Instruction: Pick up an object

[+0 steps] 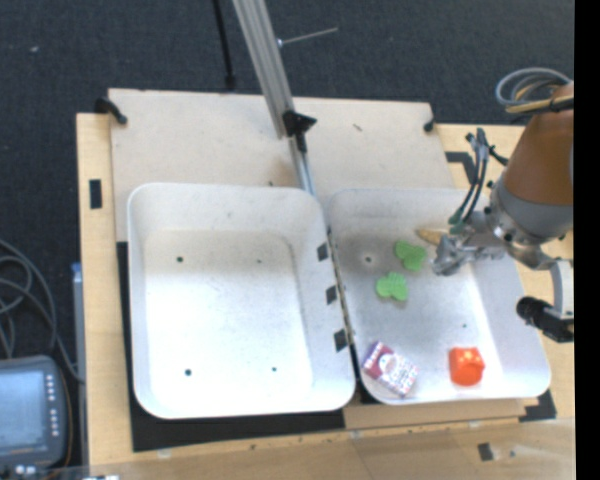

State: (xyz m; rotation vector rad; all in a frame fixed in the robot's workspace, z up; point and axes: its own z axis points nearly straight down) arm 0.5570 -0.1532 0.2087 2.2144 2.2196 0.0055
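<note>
I can't read any text, brand, number or sign from here; the small flat red-and-white patterned packet [391, 369] at the near edge of the right-hand shallow white bin [500, 298] carries printing, but it's too small and blurred for me to make out a single letter; the grey handheld screen unit [18, 408] on the floor at the lower left shows a pale display with nothing legible on it; I see no readable markings on the bench or the arm.
</note>
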